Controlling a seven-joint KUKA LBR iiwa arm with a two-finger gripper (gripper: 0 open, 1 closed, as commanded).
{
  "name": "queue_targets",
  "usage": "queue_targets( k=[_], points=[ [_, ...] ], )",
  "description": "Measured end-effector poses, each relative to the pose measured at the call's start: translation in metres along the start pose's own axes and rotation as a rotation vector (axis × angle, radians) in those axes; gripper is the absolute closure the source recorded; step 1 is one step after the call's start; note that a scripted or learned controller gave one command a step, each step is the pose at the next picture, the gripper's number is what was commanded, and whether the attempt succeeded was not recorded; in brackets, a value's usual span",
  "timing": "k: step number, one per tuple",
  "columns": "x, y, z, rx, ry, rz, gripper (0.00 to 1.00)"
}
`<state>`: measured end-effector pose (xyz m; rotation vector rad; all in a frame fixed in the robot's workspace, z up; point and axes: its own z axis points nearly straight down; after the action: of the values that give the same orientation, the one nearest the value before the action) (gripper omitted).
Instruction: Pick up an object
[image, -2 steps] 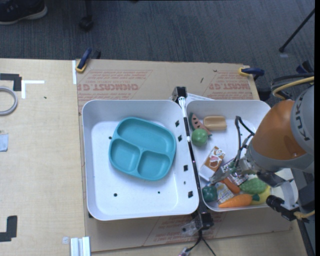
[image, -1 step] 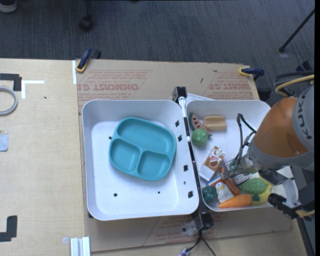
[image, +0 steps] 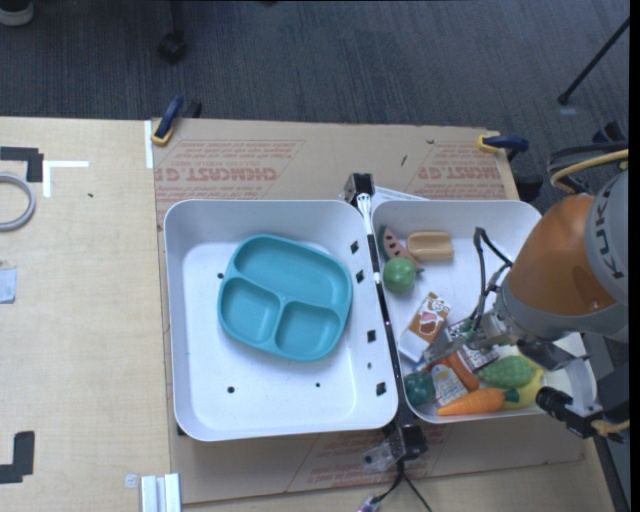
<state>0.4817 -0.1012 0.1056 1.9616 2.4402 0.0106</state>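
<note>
Objects for picking are all piled in the right bin (image: 400, 215). Up near its far edge there's a tan bread-roll-looking thing (image: 430, 245), with a watermelon slice (image: 394, 246) just beside it toward the divider, and a green ball (image: 399, 275) touching that slice on the near side. Toward the middle sits a small white carton (image: 428, 320) with a brown picture on it. Down by the near edge it gets crowded: an orange carrot (image: 472, 402) lies along the rim, a yellow-green leafy veggie (image: 508, 374) right behind it, a dark green piece (image: 417, 386) in the near left corner, and an orange-and-white packet (image: 452, 376) in between.

The arm's gripper (image: 478, 335) hangs over that near pile, just above the packet and the leafy veggie. Honestly can't tell how it's set, too much cable and clutter around it, and nothing visibly sits in it.

The left bin (image: 190, 330) holds a teal divided plate (image: 286, 297) lying flat, roughly in the middle, a bit toward the far side. Both bins rest on a cardboard sheet (image: 230, 165).
</note>
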Motion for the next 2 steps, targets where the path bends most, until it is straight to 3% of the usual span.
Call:
queue_targets(
  k=[1,2],
  points=[
    [-0.001,0.001,-0.009,-0.002,-0.001,0.000,1.00],
    [0.034,0.006,-0.117,0.012,0.002,0.086,1.00]
  ],
)
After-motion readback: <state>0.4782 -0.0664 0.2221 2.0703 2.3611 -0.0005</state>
